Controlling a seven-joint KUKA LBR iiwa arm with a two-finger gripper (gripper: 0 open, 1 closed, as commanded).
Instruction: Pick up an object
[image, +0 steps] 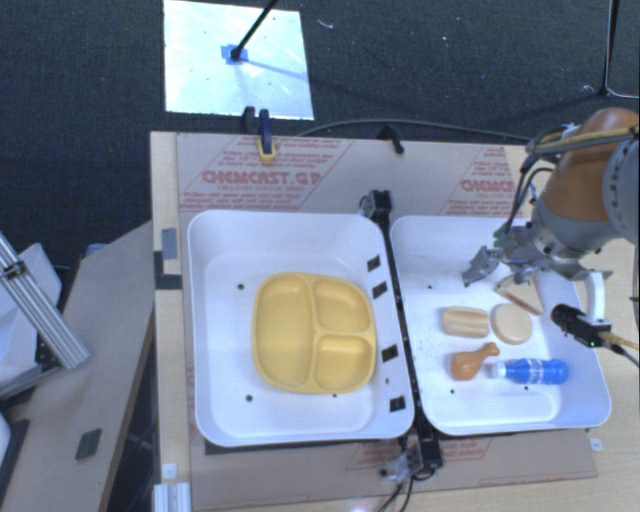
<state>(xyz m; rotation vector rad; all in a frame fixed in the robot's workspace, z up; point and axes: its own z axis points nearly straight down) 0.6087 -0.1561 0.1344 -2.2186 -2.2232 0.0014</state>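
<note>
My gripper (497, 264) hangs over the far right part of the right bin (430, 250), on the grey arm with the orange band. It sits just above and behind the objects, touching none of them that I can see. Below it lie a tan bread roll (465, 321) and a round cream disc (512, 324) side by side. Nearer the front are an orange drumstick (472, 361) and a blue bottle (530, 371) lying on its side. A thin tan strip (520, 298) shows just under the gripper; what it is I cannot make out.
The left bin (230, 250) holds a yellow divided plate (314, 332) at its middle. A black divider (388, 300) runs between the two bins. The far left part of the right bin is bare white floor.
</note>
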